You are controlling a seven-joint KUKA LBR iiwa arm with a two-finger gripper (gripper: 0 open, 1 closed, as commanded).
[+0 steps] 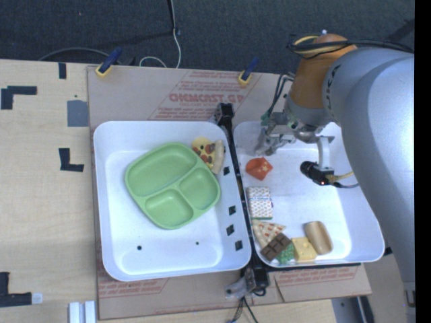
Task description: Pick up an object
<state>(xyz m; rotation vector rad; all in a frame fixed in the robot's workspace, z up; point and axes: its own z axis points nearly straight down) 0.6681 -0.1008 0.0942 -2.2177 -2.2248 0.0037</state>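
Arm (377,113) reached in from the right over the right bin (350,214). Left bin (108,180) held a green plate (172,187). Claw (273,142) hovered just beyond the red piece (259,167); couldn't tell its opening. Nothing seen held, so the pick was still to do: descend, close, lift.

My table (40,200) is pale wood with black tape marks (17,96) on the left. A cardboard sheet (195,93) is clamped on top, yellow clip (104,68) and blue clip (248,71) along the far edge. Beyond that, dark carpet (87,12) with cables (172,19) trailing across.
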